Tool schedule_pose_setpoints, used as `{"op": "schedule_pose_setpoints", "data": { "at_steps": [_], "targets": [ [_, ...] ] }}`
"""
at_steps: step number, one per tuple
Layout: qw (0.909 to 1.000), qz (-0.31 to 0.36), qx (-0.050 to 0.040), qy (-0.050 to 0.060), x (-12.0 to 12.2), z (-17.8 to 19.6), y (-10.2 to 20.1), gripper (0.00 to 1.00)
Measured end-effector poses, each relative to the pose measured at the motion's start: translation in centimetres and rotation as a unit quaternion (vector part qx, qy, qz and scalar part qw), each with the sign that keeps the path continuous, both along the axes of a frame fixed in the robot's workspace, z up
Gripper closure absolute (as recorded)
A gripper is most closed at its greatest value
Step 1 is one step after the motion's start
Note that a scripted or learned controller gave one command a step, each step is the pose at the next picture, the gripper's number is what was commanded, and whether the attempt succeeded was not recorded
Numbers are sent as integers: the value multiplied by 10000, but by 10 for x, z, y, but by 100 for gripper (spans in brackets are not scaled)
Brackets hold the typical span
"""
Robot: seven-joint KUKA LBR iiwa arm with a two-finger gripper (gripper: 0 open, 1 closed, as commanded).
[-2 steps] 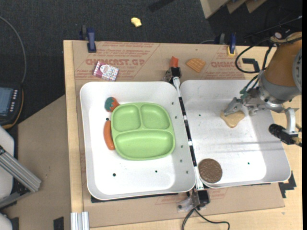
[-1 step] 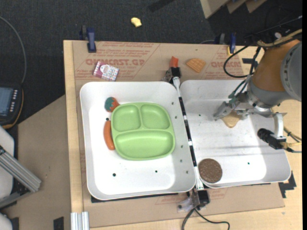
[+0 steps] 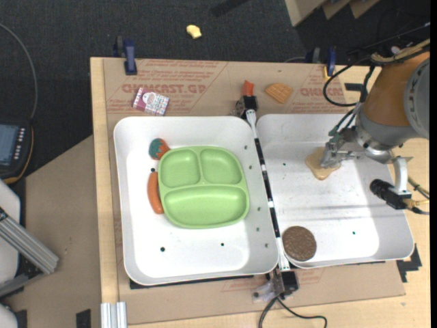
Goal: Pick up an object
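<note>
My gripper (image 3: 332,153) reaches into the right bin (image 3: 355,248) from the right and sits low over a tan, bread-like piece (image 3: 321,169) near the bin's upper middle. The metal fingers (image 3: 328,157) touch or overlap the piece's top edge. A round brown cookie-like disc (image 3: 299,242) lies at the right bin's front left corner. In the left bin (image 3: 136,251) a green divided plate (image 3: 202,186) rests with an orange sausage-shaped toy (image 3: 155,192) along its left side and a small teal and orange toy (image 3: 158,147) at its upper left.
On the cardboard behind the bins lie a tan cracker-like piece (image 3: 278,92), a pink and white packet (image 3: 150,101) and an orange-tipped clamp (image 3: 248,98). Blue clamps (image 3: 128,53) hold the board's far edge. A black fitting (image 3: 389,194) hangs off the arm over the right bin.
</note>
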State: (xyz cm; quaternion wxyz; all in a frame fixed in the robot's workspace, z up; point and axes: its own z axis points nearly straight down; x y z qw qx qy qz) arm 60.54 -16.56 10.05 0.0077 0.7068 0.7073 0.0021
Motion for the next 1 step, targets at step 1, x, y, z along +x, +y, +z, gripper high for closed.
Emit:
{"op": "schedule_pose_setpoints", "data": {
  "at_steps": [1],
  "targets": [
    [9999, -25, 50, 96, -93, 38, -2, 100]
  ]
}}
